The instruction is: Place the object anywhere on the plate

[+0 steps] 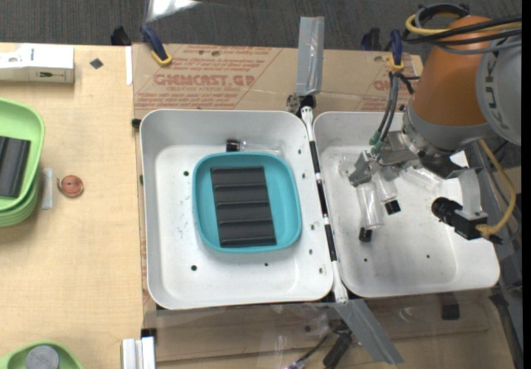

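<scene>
A teal square plate (202, 197) lies in the left white bin (166, 268). On the plate rests a black ridged rectangular block (242, 206), flat and roughly centred. My gripper (378, 220) hangs over the right white bin (431, 272), near its left half, with its pale fingers pointing down and to the left. The black-tipped fingers (365, 232) stand apart, and I see nothing between them. The gripper is well right of the plate, across the wall between the bins.
A small black bit (233, 145) sits at the back of the left bin. On the wooden bench to the left are a green dish (25, 123) holding a dark item, a reddish disc (71, 186) and a white box (37, 65). Cardboard (216, 73) lies behind the bins.
</scene>
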